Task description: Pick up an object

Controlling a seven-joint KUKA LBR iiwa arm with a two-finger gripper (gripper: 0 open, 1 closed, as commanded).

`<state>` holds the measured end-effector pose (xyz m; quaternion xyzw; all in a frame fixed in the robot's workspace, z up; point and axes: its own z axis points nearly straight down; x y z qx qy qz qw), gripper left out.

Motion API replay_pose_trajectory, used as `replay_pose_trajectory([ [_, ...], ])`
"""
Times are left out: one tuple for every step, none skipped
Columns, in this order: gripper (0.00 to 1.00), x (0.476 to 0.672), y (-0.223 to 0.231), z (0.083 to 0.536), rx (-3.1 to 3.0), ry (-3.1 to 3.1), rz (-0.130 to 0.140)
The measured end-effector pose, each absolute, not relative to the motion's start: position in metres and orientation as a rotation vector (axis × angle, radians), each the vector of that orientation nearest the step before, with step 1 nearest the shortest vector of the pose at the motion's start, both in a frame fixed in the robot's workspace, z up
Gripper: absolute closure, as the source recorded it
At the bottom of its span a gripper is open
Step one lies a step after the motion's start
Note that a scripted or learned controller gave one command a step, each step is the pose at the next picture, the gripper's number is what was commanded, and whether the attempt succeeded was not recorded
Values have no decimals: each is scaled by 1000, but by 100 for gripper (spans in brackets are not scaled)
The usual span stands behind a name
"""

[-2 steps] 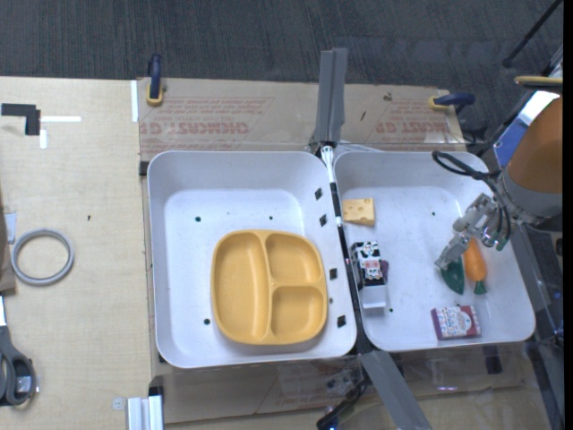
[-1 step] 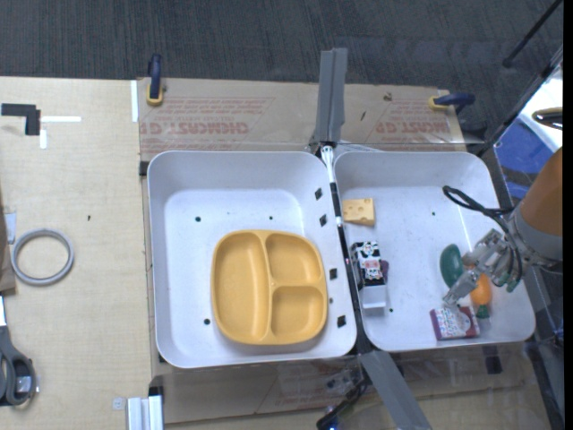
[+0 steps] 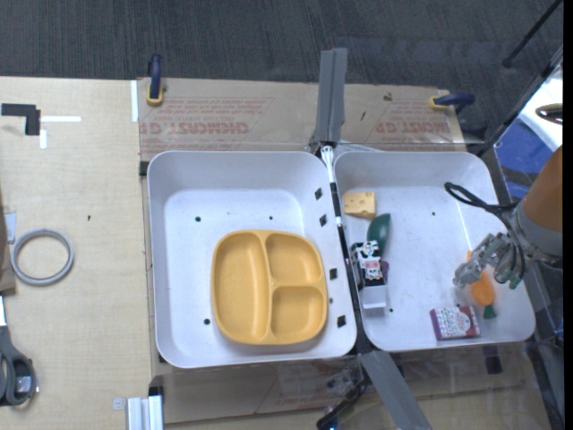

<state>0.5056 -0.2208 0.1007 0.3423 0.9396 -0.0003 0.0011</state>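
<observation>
Orange carrot (image 3: 484, 292) sits at the gripper (image 3: 486, 264)'s 6 o'clock; can't tell its grip, so we'd drop straight, centered.

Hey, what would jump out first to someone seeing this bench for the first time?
Probably the big yellow divided plate sitting in the left bin. Next, the end effector at the right bin's right edge, poised just above a small orange object. A cheese wedge lies near the divider between the bins.
</observation>
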Motion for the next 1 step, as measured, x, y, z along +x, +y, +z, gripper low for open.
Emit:
replay_pose_trajectory([
  [100,509,-195,99,1101,2943,0],
])
